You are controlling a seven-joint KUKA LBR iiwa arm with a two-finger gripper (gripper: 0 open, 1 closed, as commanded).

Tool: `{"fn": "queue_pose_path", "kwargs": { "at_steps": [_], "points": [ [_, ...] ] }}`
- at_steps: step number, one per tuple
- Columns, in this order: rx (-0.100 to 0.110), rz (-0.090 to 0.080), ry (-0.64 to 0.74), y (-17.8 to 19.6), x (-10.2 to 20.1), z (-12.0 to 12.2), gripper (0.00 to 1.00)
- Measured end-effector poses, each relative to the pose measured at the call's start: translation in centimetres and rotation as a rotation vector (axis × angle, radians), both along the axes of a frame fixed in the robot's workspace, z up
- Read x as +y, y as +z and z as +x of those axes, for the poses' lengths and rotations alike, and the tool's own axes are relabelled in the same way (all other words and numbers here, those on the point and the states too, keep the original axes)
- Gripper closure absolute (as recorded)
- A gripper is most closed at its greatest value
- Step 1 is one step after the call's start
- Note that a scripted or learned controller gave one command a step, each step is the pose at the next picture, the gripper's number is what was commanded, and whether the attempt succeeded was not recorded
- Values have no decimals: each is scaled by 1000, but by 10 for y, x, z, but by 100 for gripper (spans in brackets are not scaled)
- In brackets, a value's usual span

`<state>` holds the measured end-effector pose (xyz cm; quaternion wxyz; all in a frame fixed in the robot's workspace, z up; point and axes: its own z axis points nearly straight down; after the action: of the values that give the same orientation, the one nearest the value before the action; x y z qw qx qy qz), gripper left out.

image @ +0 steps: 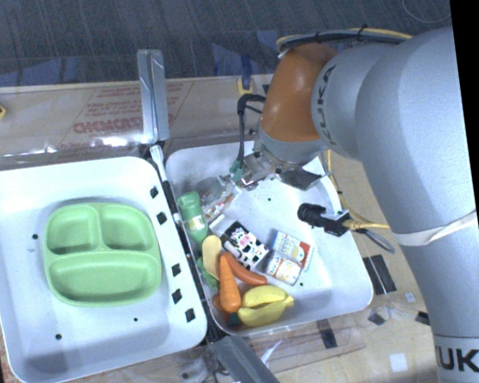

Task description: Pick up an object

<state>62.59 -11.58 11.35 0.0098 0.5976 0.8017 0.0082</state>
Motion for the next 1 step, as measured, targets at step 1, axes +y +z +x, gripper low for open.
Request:
{"fn": "queue_pose_path", "kwargs": {
  "at_steps": [1],
  "points": [
    [-15, -2, -229, -5, 12, -33, 0]
  ]
}}
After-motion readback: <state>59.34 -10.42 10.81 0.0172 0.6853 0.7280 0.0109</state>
